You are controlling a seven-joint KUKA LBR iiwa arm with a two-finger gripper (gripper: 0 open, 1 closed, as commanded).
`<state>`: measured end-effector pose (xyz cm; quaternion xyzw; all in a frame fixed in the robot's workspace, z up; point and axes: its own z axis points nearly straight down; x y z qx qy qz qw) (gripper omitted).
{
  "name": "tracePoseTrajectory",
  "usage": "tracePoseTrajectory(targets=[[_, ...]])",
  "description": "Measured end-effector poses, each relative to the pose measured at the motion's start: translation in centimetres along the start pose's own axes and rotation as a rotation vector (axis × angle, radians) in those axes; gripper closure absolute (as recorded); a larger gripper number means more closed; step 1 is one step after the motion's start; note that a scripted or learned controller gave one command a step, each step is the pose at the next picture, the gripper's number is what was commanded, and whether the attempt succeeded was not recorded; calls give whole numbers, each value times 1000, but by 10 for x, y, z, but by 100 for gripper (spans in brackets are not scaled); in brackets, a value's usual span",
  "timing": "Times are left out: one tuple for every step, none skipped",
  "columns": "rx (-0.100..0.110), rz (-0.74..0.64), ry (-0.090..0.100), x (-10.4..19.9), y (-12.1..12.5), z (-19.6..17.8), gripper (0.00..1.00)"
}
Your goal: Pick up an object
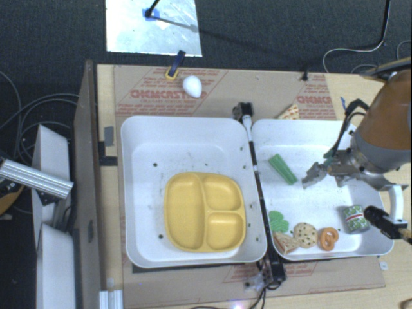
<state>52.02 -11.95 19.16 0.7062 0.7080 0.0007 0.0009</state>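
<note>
While over right bin (386,240): pincer (311,175) open, gripping nothing
Green block (282,168): just left of pincer
Left bin (138,172): yellow tray (204,211)

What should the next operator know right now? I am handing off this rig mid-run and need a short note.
Pincer: over the right bin, low, nothing seen between its fingers; open or shut cannot be told.
Right bin: green block just left of the pincer; along the front edge a green leaf-like piece, cracker, cookie, pretzel, small can.
Left bin: yellow divided plate.
Done: nothing lifted yet.
Left: grasp and raise one thing; the green block looks nearest.
</note>
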Motion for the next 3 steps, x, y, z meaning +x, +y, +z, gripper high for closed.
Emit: tracePoseTrajectory(targets=[[-3, -3, -1, 15, 54, 112, 0], [-6, -4, 0, 26, 113, 106, 0], [-4, -5, -1, 25, 111, 96, 100]])
